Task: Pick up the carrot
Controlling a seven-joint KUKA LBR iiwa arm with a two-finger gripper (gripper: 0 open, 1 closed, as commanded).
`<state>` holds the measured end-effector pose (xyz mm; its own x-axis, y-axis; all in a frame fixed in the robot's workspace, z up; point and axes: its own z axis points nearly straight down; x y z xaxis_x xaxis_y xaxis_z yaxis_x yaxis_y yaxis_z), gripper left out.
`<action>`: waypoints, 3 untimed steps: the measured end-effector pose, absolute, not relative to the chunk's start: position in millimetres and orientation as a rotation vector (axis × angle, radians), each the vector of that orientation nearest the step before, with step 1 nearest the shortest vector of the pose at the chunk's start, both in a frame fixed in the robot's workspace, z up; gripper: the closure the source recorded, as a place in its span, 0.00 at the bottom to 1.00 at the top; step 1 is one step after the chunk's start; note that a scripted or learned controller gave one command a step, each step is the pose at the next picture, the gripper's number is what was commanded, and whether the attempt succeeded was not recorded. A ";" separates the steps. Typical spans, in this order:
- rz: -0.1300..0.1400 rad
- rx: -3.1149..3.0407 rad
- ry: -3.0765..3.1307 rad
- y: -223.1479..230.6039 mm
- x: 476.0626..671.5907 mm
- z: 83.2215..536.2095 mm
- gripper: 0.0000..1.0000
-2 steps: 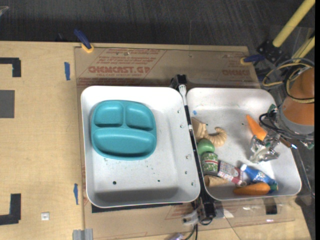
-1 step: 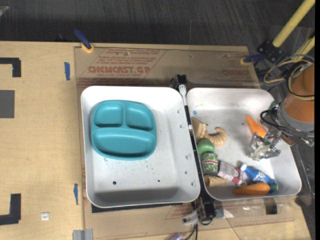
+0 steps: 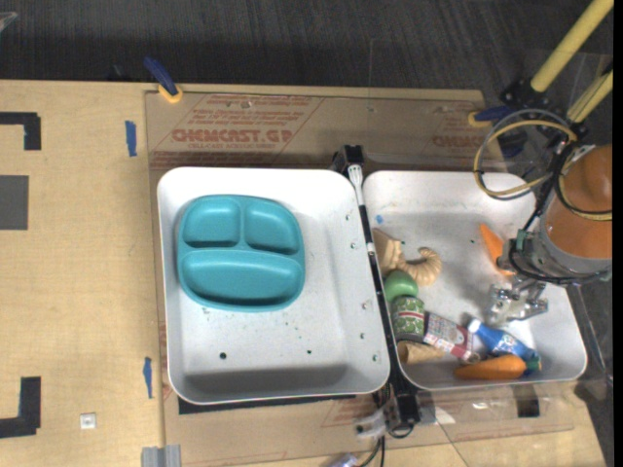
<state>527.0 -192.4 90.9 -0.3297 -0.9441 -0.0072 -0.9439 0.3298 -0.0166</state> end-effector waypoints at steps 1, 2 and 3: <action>-0.017 -2.402 2.002 -211.5 516.5 90.2 1.00; -0.020 -2.391 2.003 -209.4 518.9 100.9 1.00; -0.020 -2.381 2.003 -207.0 520.8 110.9 1.00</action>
<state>520.8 -207.0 110.9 0.1715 -0.9851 -0.0094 -0.9847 -0.1712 -0.0315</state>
